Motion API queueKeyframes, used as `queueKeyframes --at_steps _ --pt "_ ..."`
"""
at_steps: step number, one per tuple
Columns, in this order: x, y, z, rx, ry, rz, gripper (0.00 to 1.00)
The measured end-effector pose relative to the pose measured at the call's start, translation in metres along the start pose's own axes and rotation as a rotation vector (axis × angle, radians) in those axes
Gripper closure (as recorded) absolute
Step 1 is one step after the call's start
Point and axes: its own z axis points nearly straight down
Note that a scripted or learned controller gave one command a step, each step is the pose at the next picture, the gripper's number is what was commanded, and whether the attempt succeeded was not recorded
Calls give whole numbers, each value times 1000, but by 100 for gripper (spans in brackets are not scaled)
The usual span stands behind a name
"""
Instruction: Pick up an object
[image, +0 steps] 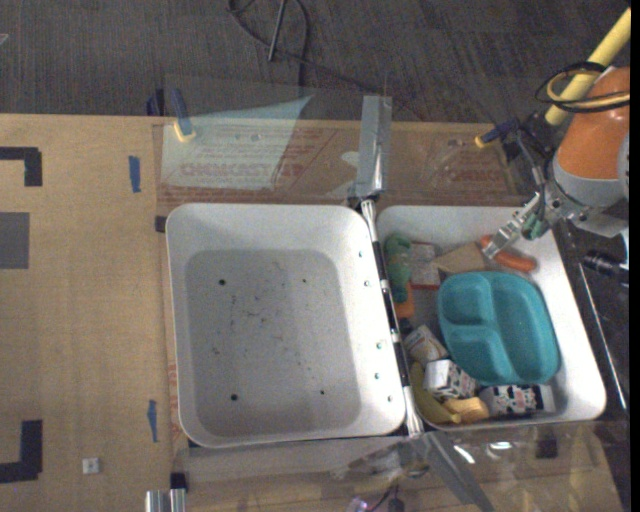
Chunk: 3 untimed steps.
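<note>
I have the gripper (522, 226) hanging over the far right corner of the right-hand shallow white bin (590, 375), just above a small orange carrot-shaped toy (512, 260). From this angle I cannot tell whether it is spread or pressed together, and I see nothing caught in it.

Everything worth picking sits in that right bin. A teal plastic divided tray (497, 326) takes up the middle, lying over part of the pile. Beside the carrot is a tan cardboard-coloured piece (462, 259), and along the left wall a green toy (399, 252). At the near edge lie a yellow banana-shaped toy (432, 399), some small printed cartons (447, 378) and a white printed packet (521, 398). The left-hand white bin (270, 320) holds only specks on its floor.

My worry is the carrot: it is slim and lies close to the bin's back wall and the tray's rim, so a descent slightly off could strike either one, or nudge the carrot aside so that I come up with nothing. If I go for the tray instead, I judge it too broad and flat for a clean hold.
</note>
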Motion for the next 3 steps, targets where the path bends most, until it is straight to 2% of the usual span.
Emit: queueKeyframes --at_steps 1,2,3 --pt "3 -1 2 10 17 -1 0" --pt "-4 -1 -211 12 5 68 0" --pt "2 -3 9 19 21 65 0"
